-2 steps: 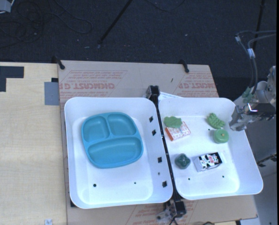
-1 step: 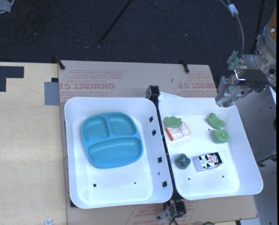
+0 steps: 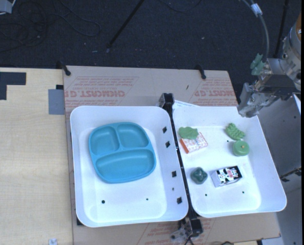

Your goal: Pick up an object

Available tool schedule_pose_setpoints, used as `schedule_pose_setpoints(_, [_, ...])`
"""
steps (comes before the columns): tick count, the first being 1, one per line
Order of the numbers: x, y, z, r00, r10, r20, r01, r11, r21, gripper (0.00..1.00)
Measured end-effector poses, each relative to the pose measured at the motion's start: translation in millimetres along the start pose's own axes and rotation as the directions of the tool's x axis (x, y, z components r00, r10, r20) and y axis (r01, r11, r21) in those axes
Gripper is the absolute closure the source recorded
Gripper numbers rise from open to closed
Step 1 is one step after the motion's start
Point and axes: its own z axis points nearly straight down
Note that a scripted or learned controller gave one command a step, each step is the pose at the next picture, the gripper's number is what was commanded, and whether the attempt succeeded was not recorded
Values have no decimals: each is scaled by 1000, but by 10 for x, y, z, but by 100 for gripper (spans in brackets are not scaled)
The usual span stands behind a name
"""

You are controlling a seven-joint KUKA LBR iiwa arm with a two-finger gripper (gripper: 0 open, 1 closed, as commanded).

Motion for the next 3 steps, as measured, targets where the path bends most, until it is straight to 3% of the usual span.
schedule_pose_setpoints(2, [13,11,-186,1000,-13,0,13,1000,6,100])
schedule_pose_setpoints(3, [557,135,-183,1000,3,-1,-3,1000,-2,100])
